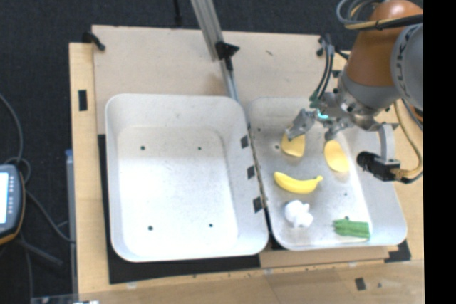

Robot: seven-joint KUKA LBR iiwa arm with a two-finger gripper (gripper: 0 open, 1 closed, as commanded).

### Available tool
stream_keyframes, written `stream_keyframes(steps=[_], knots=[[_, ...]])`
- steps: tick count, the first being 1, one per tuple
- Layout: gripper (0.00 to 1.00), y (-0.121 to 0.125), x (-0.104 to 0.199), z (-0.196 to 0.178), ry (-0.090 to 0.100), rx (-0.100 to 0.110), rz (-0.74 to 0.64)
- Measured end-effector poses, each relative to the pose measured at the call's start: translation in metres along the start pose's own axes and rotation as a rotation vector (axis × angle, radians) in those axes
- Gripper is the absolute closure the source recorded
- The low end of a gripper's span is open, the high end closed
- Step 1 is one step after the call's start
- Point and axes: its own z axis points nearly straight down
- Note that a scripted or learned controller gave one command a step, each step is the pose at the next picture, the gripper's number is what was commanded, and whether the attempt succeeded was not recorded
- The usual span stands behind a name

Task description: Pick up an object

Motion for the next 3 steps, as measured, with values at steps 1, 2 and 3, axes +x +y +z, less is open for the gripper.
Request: stream_keyframes(steps=[1, 2, 3], knots=[[0.00, 0.001, 0.000, -0.003, 0.000, -0.005, 0.000], [0.00, 0.003, 0.001, 0.060, -0.003, 0.001, 0.004], [0.00, 0.002, -0.001, 0.102, -0.004, 0.000, 0.005]])
